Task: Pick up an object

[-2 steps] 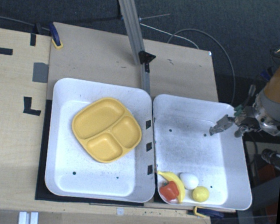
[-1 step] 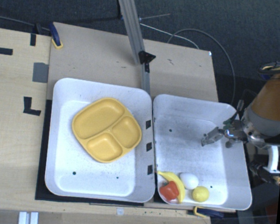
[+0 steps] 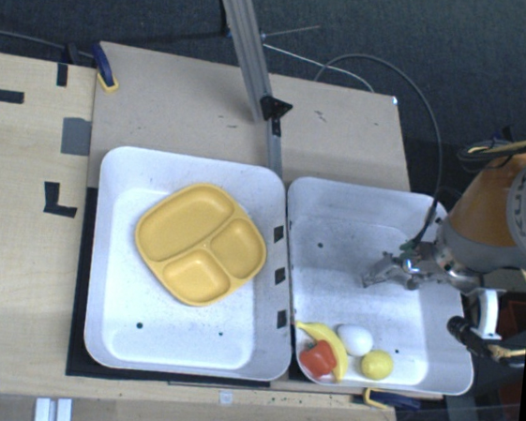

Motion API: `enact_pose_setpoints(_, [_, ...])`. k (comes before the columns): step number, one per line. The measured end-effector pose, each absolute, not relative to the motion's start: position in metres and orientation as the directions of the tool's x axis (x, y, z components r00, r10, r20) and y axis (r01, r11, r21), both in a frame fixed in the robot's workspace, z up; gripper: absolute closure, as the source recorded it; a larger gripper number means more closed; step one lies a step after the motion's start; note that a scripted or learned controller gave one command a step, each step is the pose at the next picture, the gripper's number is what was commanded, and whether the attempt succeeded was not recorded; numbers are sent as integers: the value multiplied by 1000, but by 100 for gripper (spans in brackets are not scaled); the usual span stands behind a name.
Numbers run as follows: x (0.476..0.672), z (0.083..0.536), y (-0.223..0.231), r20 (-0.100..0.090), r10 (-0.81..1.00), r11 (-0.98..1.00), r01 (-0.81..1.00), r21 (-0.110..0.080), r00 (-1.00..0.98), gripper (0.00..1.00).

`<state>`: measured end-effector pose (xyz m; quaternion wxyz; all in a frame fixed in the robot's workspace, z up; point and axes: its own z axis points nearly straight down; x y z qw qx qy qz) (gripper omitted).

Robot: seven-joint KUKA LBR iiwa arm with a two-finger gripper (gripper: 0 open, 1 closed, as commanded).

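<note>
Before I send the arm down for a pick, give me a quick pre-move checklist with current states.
1. Gripper above right bin: ok.
2. Nothing between its fingers: ok.
3. Targets present: banana, red object, white egg-shaped object, yellow ball, clustered at near wall: ok.
4. Gripper over a target: not ok, it is offset from the cluster.
5. Items separated for a clean grasp: not ok, banana touches red object.
6. Yellow tray in left bin, out of path: ok.

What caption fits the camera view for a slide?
Gripper over right bin, apart from fruit cluster at its near edge; yellow divided plate in left bin.

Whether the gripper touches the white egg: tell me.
Apart. The camera view shows bare bin floor between the gripper and the white egg, which lies near the bin's front wall.
</note>
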<state>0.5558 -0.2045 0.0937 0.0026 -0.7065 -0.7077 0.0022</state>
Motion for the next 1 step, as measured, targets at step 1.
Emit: enact_pose_setpoints(1, [557, 107, -204, 1, 1000, 3, 1000, -3, -3, 100])
